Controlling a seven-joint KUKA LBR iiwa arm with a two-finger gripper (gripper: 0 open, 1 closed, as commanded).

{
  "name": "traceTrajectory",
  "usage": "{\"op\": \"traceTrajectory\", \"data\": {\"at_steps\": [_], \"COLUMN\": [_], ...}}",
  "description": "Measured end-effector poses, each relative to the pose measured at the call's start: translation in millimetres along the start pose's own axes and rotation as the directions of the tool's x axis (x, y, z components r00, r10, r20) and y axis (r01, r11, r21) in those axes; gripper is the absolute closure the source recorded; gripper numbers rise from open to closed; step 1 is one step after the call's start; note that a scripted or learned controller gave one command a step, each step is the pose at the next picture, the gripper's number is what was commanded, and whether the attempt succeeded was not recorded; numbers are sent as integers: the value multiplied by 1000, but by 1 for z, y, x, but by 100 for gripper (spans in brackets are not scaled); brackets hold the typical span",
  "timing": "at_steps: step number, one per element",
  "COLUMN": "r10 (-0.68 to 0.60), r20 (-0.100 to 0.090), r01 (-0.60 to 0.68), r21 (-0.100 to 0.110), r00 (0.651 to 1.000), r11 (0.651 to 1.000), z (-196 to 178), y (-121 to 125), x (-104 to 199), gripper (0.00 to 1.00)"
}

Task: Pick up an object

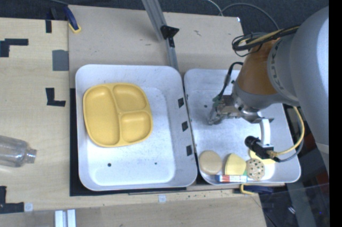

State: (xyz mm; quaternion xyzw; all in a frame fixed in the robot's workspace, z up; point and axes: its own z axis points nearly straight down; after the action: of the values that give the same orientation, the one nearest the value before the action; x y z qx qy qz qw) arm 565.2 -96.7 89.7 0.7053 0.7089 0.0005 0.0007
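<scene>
Gripper (215, 114) is seen low over bare floor of right bin (200, 81); jaw state cannot be told. Toy foods (231, 164) lie at near edge. Approach step judged; repositioning nearward is needed.

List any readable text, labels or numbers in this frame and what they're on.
None can be read.
A flat packet at the right bin's near edge has red and dark marks, too blurred to read.
The clear bottle on the bench shows no label.
The yellow divided plate is unmarked.
</scene>
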Motion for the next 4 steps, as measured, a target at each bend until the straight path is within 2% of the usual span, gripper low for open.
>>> {"op": "traceTrajectory", "data": {"at_steps": [1,3,4], "r10": [3,5,6], "r20": [0,1,1], "r01": [-3,-5,-6], "r21": [1,-3,-3], "r00": [1000,1000,1000], "r11": [1000,1000,1000], "z": [0,-1,-1], "y": [15,-31,-61], "x": [7,3,-8], "gripper": [100,100,100]}}
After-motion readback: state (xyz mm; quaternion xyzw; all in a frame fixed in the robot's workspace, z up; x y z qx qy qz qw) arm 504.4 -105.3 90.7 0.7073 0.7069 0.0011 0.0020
